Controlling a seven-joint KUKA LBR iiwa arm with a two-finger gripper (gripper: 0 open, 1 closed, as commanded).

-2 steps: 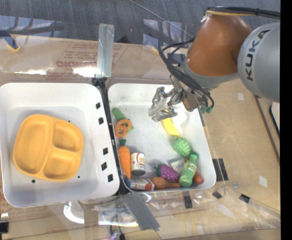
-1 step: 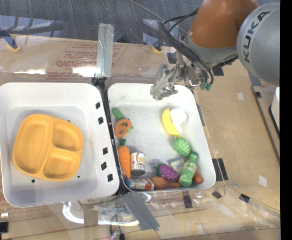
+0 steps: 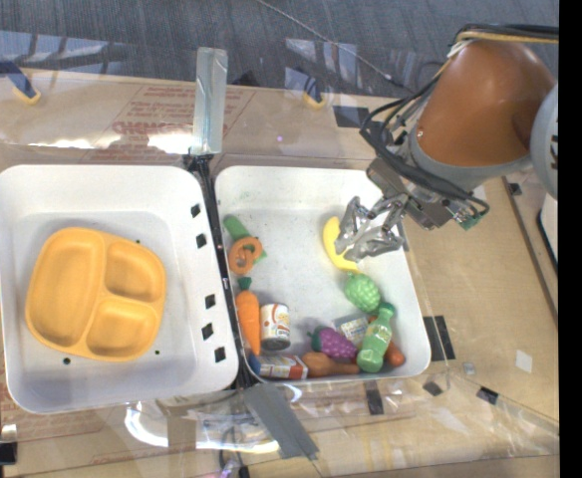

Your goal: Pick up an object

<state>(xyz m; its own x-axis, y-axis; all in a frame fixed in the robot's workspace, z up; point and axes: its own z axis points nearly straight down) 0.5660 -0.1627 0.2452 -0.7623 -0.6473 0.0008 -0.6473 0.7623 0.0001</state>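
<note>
Arm reaching from the desk's right edge, gripper [image 3: 369, 233] low over the banana [image 3: 337, 247] in the right bin [image 3: 301, 182]; jaws' state indiscernible; labels illegible.

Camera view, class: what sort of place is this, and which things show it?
Probably a robotics lab bench for pick-up trials. A grey arm's two-finger gripper hangs over a shallow white bin of toy food, such as a plastic carrot. The neighbouring white bin holds a yellow divided tray.
</note>
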